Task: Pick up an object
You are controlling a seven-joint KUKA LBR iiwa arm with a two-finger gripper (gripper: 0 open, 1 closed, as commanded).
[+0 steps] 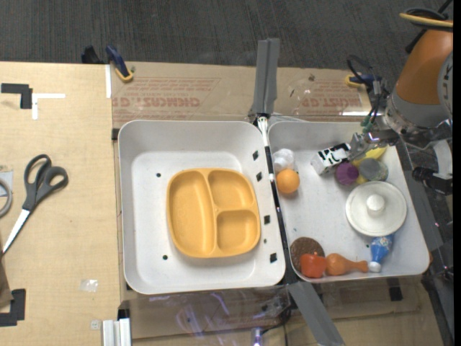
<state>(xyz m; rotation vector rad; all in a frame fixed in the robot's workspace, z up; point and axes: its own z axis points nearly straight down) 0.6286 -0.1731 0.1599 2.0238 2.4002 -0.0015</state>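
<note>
My gripper hangs over the back right part of the right bin, below the orange-banded wrist. Just beneath it lie a yellow item, a grey lump, a purple piece and a black-and-white object. An orange ball rests near the bin's left wall beside a small white thing. A white round lid sits at the right. Along the front lie a brown disc, a red piece, an orange pin shape and a blue-white item.
The left bin holds a yellow divided plate. Scissors lie on the wooden bench at the left. A grey bar stands behind the divide between the bins. Cables and brackets crowd the right edge.
</note>
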